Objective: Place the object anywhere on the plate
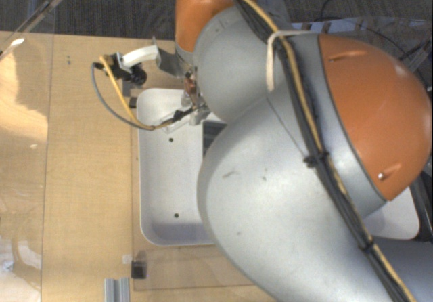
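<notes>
Arm (284, 158), smooth grey and orange domes, covers most of the glossy white bin (166, 185) on the wooden bench (74, 158); gripper state: cannot tell

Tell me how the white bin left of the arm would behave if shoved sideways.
The white bin looks shallow and thin-walled, so it is probably light for its size and apt to slide on the smooth wooden bench. Its low, wide shape makes tipping unlikely. The rounded walls might flex a little rather than crack, though its material is uncertain.
</notes>
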### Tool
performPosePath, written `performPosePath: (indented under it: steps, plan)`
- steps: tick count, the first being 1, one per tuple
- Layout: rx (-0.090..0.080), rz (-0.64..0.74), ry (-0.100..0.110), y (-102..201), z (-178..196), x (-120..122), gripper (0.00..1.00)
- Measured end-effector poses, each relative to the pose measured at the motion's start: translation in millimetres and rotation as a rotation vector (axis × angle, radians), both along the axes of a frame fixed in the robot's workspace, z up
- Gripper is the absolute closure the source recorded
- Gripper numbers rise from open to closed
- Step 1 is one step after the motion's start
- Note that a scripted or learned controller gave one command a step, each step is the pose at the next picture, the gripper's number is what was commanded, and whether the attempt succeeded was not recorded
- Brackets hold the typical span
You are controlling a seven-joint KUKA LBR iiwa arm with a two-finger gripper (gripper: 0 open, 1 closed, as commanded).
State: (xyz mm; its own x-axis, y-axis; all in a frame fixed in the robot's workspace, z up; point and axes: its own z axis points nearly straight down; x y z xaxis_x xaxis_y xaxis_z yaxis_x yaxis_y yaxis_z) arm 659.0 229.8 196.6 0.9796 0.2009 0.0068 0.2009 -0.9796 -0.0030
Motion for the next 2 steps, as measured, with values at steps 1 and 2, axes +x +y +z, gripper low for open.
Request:
performPosePath:
  steps: [1, 2]
  plan:
    - [-0.005, 0.560, 0.004, 5.9, -22.8, -0.4, 1.00]
    - [-0.006, 0.863, 0.005, 5.3, -64.2, -76.1, 1.00]
